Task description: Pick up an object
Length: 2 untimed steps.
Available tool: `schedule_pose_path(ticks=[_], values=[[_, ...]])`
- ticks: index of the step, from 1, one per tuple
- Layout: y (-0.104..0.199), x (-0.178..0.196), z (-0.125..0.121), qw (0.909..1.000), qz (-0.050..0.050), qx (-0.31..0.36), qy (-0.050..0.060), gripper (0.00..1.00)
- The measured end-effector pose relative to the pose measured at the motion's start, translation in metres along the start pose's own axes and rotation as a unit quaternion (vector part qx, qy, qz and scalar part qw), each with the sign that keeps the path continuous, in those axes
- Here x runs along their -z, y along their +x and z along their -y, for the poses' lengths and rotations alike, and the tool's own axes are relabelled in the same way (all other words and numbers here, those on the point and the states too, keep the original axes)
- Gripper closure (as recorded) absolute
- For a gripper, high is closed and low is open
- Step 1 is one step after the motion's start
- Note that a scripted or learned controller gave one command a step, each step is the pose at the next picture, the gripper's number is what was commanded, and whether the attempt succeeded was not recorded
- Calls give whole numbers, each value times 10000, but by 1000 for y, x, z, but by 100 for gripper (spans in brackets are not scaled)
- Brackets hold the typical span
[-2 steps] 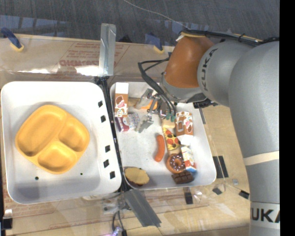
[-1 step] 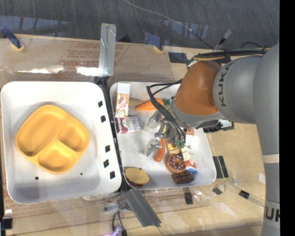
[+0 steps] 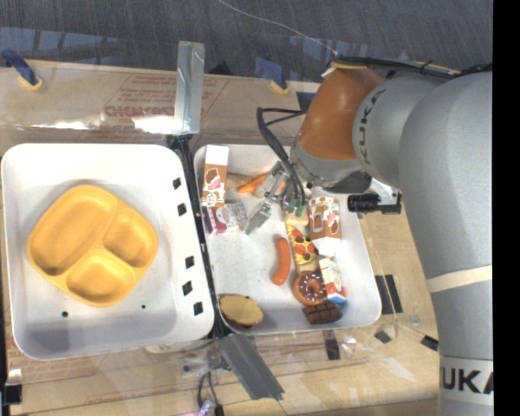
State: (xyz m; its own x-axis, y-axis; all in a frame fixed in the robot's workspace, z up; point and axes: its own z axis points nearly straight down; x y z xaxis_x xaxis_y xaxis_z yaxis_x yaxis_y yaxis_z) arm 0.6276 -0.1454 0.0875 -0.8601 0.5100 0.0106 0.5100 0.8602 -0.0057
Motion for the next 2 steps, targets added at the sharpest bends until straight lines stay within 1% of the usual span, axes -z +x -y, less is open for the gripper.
schedule_pose_path(ticks=[1, 2], values=[[48, 2, 67, 9995, 45, -302, -29, 0], [-4, -1, -22, 9938, -60, -1112, 45, 0]])
